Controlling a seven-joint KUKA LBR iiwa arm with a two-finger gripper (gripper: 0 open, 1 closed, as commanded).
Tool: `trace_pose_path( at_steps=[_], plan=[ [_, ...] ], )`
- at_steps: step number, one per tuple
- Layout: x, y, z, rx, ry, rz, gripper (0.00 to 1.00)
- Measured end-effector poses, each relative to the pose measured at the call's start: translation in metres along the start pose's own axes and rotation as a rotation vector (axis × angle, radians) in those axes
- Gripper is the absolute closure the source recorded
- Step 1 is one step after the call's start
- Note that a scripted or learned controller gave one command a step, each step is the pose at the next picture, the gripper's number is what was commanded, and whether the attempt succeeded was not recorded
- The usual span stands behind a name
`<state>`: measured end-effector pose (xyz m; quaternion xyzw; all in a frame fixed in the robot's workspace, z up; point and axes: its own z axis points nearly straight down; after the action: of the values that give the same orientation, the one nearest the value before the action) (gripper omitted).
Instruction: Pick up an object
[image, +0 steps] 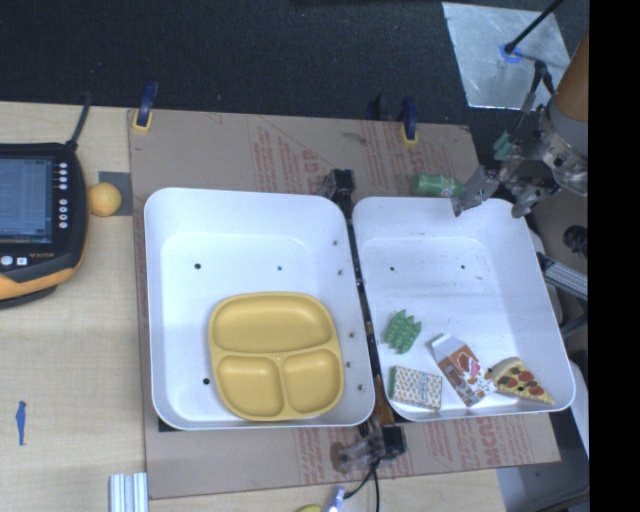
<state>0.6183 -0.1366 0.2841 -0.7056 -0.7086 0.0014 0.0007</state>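
Closest to the camera, well below the claw, sit the small patterned packet, carton and pizza slice. Green toy is a bit nearer it. All look light and stiff; I'd pinch the carton's long sides. Claw's over the right bin's far rim, can't tell its state.

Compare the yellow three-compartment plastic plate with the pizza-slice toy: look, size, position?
The yellow three-compartment plastic plate is plain yellow; the pizza-slice toy is a wedge with red topping. The plate is far larger. The plate sits in the left white bin; the slice in the right white bin's near corner. Both lie flat.
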Motion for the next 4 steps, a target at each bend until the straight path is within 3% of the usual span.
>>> trace_pose_path(
  at_steps=[1,2,3,4],
  plan=[
    [-0.036,-0.049,0.003,0.001,-0.001,0.0,0.0],
    [0.01,-0.115,0.098,0.002,0.001,0.0,0.0],
    [-0.076,-0.113,0.038,-0.001,0.0,0.002,0.0],
    [-0.041,-0.132,0.149,0.001,0.001,-0.001,0.0]
  ],
)
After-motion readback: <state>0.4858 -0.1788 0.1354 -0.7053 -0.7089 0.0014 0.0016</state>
